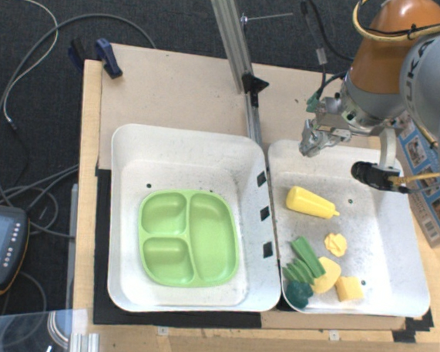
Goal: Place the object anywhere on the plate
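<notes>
I'm at the approach step: my gripper [312,147] hangs above the right bin's [398,250] far rim, nothing between the fingers, and I cannot tell their spread. The yellow corn piece [310,202] lies nearer me than that rim; the green plate [188,238] waits left. Next I'd descend and grasp. The toys nearest me overlap confusingly.

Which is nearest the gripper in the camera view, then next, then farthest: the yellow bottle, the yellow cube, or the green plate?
From the gripper:
1. Yellow bottle, just below it in the right bin.
2. Yellow cube, near that bin's front edge.
3. Green plate, across the divider in the left bin.
</notes>
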Robot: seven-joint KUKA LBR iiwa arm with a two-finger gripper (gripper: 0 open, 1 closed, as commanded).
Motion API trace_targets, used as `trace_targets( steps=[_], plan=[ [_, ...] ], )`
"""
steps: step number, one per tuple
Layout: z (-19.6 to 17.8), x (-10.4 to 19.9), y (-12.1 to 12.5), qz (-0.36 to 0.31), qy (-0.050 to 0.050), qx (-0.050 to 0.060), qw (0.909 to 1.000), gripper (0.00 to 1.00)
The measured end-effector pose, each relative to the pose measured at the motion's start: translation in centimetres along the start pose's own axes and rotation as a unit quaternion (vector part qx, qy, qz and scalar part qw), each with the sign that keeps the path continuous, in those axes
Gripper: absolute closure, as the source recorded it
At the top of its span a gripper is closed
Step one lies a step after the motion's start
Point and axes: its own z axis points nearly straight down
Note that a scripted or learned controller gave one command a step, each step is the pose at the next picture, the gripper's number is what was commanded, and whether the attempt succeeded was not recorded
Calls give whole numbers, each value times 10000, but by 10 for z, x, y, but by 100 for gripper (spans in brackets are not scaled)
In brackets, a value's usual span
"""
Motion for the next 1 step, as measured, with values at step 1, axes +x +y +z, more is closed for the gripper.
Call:
trace_targets(
  steps=[1],
  plan=[
    [-11,0,1,1,1,-9,10000,100]
  ],
)
